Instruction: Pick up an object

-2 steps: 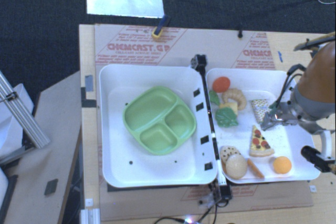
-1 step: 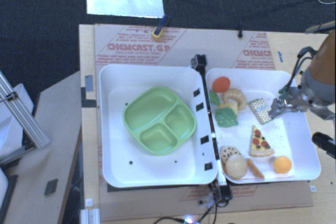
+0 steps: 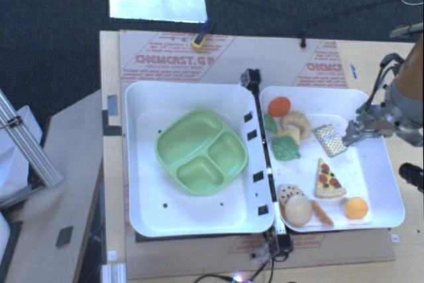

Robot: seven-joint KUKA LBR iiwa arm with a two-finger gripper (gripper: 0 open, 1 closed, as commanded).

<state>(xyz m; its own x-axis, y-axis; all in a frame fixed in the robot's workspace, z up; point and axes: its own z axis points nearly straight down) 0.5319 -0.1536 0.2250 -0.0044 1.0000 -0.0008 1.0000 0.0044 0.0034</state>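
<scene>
The brown board [image 3: 218,53] under the bins has red letters that read "CHEMCAST GP" near its far edge, once on the left and once on the right. The right print is partly hard to read.

The arm [image 3: 407,93] comes in from the right and is cut off at the picture's edge. Its gripper [image 3: 350,136] hangs over the right bin [image 3: 377,175], near the far right side. The two fingers look a little spread, with nothing between them. The tips are just beside a small checked packet [image 3: 329,140], which lies tilted in the middle of the bin.

Around it are play foods. A red tomato [image 3: 279,106] and a croissant [image 3: 296,122] sit near the far left corner, with a green leafy piece [image 3: 285,148] below them. A pizza slice [image 3: 328,179] lies in the middle. An orange [image 3: 356,208] sits near the front right corner. A cookie [image 3: 287,193], an egg [image 3: 298,211] and a small carrot [image 3: 322,213] crowd the front left corner, and the egg hides part of the cookie.

The left bin [image 3: 142,142] holds a green tray [image 3: 201,152] with three parts.
</scene>
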